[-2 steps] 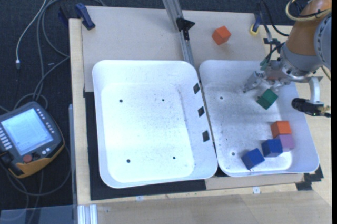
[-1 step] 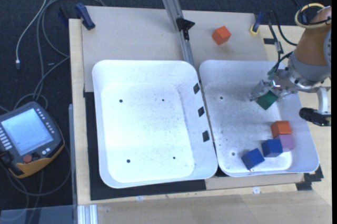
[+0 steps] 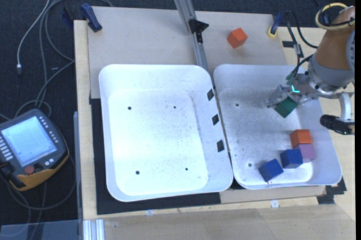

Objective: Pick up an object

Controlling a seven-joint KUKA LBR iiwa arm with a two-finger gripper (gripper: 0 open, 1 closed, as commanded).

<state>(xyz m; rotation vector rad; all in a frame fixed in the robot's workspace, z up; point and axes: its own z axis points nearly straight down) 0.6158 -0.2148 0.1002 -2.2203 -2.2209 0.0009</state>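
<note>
Green block is held in the gripper over the right bin; dark carpet is seen around the tabletop.

Two shallow white plastic bins are recorded, left bin and right bin, both speckled with fine dark dots. In the right bin: a dark green cube, an orange cube, a pink cube, two blue cubes. Beyond the right bin, an orange cube is noted on the tan board.
</note>
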